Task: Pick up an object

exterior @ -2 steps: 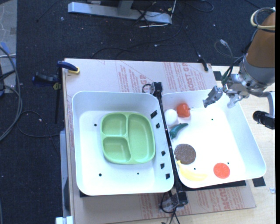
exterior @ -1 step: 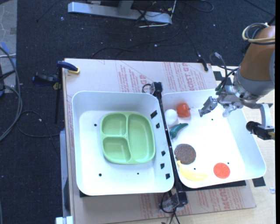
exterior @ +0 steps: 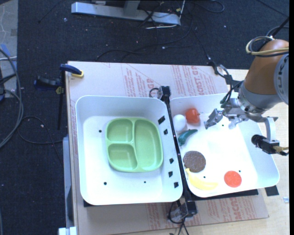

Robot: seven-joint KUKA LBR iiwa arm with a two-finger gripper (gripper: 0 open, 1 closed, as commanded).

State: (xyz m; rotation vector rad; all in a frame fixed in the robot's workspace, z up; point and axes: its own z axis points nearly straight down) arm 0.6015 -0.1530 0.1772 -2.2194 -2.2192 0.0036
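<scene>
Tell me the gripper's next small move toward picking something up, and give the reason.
Probably a short shift left and down toward the orange-red ball. The gripper hangs over the right bin with nothing between its fingers, and that ball, beside the white egg-shaped object, lies nearest to it, apart from the teal piece.

One fixed overhead camera, slanted down on both white bins [exterior: 87, 137], arm [exterior: 264, 78] entering from right.

We see a dark speckled floor [exterior: 41, 183] strewn with black cables [exterior: 14, 114] around a pale board [exterior: 138, 78] printed with red lettering — a blue-and-yellow clamp [exterior: 71, 70] grips its far left corner, and a grey metal bar [exterior: 124, 11] lies beyond.
</scene>
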